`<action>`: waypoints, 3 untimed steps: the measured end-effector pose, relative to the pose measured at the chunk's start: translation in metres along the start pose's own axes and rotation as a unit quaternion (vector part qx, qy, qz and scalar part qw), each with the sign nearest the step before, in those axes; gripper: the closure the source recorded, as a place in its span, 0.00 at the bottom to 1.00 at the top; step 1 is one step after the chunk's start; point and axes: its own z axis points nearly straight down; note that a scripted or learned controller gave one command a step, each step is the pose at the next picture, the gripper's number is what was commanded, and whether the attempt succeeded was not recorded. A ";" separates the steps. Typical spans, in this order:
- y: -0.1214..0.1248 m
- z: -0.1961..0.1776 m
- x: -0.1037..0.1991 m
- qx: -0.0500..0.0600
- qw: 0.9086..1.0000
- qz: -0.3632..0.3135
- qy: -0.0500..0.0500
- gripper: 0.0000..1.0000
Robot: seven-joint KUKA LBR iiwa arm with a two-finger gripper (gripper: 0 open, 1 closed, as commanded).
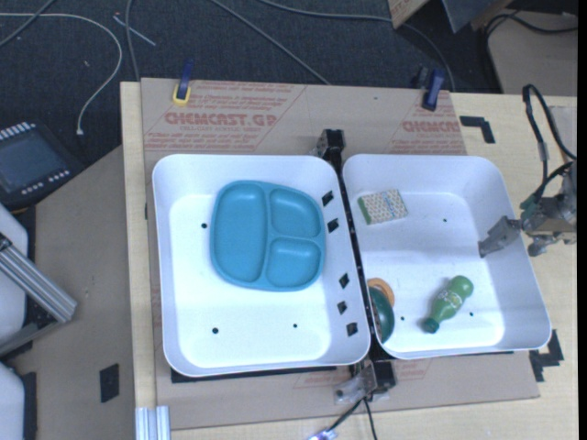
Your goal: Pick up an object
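Start at the near edge, closest to you: in the right bin (431,177), against its near left corner, you have a small round green-and-orange object (381,306) tucked up beside the divider between the bins. Just to its right lies a green bottle (448,304), on its side and tilted, cap end pointing up toward the far right. The two sit near each other but apart — there is white floor between them.

In the left bin (183,246) you see a blue divided plate (269,235), three compartments, lying flat in the far half; the near half of that bin shows bare white floor with a few dark dots.

Farther back in the right bin, near its far left corner, a small flat packet (382,206), pale with a green speckled print, rests well apart from the bottle.

At the right rim of the right bin you find the gripper (500,236), low over the edge, with cables trailing behind it. It touches none of the objects, and the bottle lies nearest to it, below and to its left. You cannot tell how the jaws stand — the view is too small and dim there.

Beyond the bins, two clamps (183,88) pin a brown cardboard sheet (303,108) to the bench, and loose cables (92,26) lie on the dark floor.
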 end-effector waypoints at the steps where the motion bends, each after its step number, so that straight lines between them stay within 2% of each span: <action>1: 0.003 -0.007 0.001 -0.007 1.000 -0.002 -0.002 0.00; 2: 0.002 0.055 0.006 -0.003 1.000 -0.002 0.000 0.00; 3: 0.003 0.098 0.004 -0.004 1.000 -0.002 -0.001 0.00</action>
